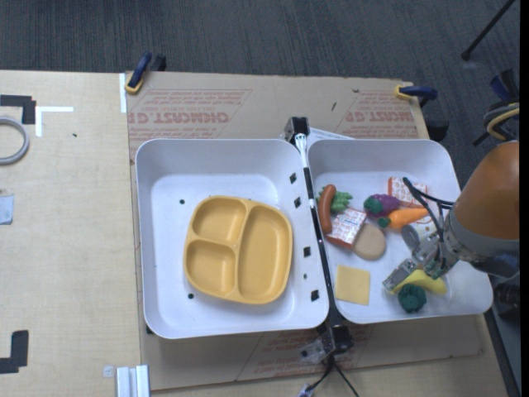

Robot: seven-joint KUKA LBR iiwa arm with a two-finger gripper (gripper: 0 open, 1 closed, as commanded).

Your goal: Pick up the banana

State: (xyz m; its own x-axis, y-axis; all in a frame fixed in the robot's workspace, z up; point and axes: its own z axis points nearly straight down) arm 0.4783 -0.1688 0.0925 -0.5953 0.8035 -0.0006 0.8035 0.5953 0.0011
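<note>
The banana (pixel 428 284), a small yellow piece, lies near the front right corner of the right bin (pixel 463 188), mostly covered by the arm's tool. My gripper (pixel 413 268) sits low right over the banana's left end, reaching in from the right under the grey and orange arm (pixel 496 205). No part of the banana is visibly lifted off the bin floor. A green broccoli piece (pixel 412 299) touches the banana's front side.
The right bin also holds a cheese slice (pixel 354 284), a tan potato (pixel 369 242), a carrot (pixel 407 217), a purple eggplant (pixel 382 204), a sausage (pixel 327 205) and a red-white packet (pixel 347 227). A yellow divided plate (pixel 240 249) lies in the left bin (pixel 157 222).
</note>
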